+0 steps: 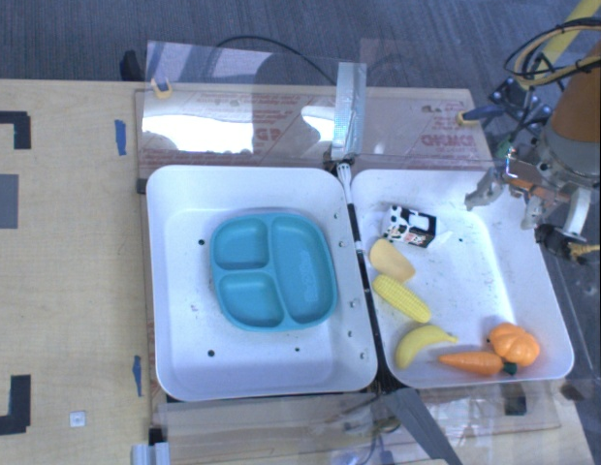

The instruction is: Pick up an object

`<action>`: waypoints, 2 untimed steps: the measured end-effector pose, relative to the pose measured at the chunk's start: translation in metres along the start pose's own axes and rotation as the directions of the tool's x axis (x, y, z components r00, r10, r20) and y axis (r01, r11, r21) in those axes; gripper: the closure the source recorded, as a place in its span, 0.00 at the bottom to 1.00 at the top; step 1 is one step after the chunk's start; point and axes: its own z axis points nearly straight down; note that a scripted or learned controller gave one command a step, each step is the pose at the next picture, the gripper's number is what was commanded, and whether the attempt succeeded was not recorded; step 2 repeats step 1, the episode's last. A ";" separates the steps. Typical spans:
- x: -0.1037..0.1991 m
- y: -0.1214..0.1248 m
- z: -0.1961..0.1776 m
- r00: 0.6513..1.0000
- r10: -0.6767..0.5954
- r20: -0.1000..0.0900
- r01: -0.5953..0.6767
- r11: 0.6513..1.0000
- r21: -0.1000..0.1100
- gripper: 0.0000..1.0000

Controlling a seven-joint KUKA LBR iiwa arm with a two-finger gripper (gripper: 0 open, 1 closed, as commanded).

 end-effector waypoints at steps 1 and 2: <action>0.073 0.014 0.078 0.994 -0.113 -0.002 0.113 0.994 0.006 0.00; 0.073 0.014 0.078 0.994 -0.113 -0.002 0.113 0.994 0.006 0.00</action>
